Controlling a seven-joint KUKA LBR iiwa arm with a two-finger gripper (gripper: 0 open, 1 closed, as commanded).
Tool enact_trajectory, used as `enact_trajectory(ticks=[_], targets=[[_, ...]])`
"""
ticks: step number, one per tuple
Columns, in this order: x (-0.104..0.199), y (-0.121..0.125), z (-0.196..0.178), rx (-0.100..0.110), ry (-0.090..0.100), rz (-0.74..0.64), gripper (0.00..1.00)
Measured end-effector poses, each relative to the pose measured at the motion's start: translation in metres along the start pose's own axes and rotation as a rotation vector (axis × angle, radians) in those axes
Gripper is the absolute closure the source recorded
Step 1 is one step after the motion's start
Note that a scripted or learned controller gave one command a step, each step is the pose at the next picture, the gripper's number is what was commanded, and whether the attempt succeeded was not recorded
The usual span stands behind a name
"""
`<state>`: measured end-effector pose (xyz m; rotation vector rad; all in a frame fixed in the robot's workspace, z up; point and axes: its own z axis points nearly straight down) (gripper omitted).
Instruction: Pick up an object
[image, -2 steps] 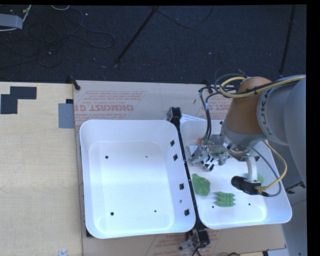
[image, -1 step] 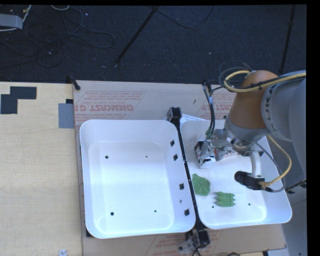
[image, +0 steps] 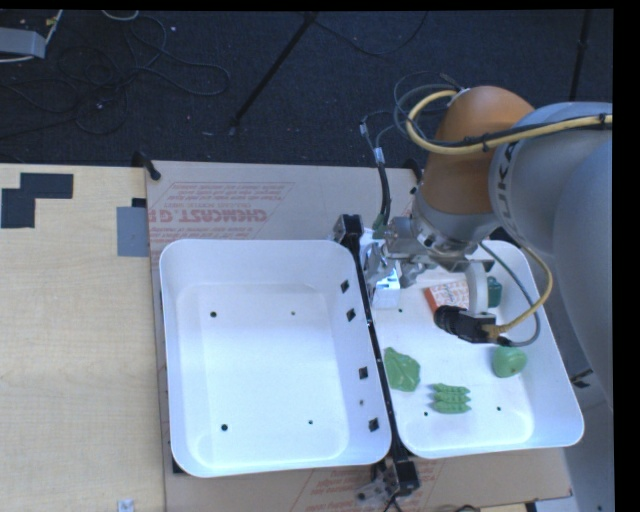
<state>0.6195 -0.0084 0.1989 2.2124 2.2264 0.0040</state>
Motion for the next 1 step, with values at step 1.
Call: enact_trajectory(ticks=[1], targets=[[0.0242,-0.0020,-0.0013,-0.011,0.009,0.003,1.00]])
